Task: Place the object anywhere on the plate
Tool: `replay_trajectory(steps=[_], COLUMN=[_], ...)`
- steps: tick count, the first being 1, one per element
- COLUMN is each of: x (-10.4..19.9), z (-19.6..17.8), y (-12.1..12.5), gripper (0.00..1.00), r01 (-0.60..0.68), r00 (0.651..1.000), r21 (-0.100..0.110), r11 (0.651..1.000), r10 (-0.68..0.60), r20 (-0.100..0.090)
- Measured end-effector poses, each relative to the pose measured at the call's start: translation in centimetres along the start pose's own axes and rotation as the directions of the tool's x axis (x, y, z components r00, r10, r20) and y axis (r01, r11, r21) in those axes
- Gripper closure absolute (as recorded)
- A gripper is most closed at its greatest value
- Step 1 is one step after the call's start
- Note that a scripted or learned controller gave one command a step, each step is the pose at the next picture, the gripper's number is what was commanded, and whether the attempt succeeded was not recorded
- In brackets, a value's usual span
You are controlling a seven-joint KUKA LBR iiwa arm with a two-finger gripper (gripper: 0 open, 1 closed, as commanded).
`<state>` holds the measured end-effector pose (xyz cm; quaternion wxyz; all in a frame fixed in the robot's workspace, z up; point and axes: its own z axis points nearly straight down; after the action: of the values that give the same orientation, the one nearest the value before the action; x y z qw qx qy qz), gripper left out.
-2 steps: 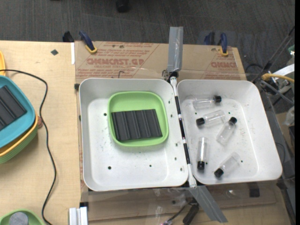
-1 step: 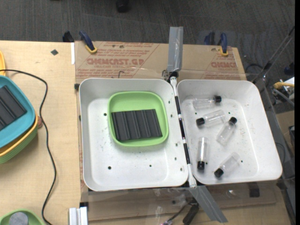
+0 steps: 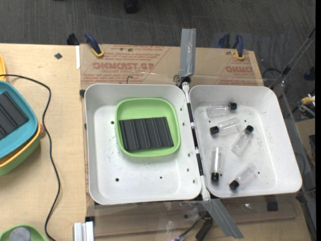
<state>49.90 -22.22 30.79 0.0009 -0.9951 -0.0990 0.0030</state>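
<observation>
A green square plate [image 3: 145, 103] lies in the upper middle of the left white bin [image 3: 103, 177]. A dark ribbed mat [image 3: 146, 133] covers the plate's centre. In the right white bin [image 3: 281, 139] lie several clear vials with black caps. One vial [image 3: 220, 110] is near the back and another [image 3: 224, 127] lies just below it. A third [image 3: 242, 140] is tilted in the middle. Further vials [image 3: 215, 160] [image 3: 244, 177] sit toward the front.
Both bins rest on cardboard [image 3: 130, 64] held by blue clamps [image 3: 93, 43] at the back. A stack of teal and yellow plates [image 3: 17, 129] sits at the far left of the wooden bench. A black cable [image 3: 49, 134] runs past it.
</observation>
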Motion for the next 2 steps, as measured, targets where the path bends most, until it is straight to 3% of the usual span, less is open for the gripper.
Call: replay_trajectory(steps=[1, 2], x=[0.7, -1.1], z=[-3.3, 0.0], y=[-3.7, -0.4], gripper=[0.0, 0.0], r01=[0.005, 0.0], r00=[1.0, 1.0], r21=[-0.002, 0.0], r11=[1.0, 1.0], r10=[-0.005, 0.0], r20=[-0.002, 0.0])
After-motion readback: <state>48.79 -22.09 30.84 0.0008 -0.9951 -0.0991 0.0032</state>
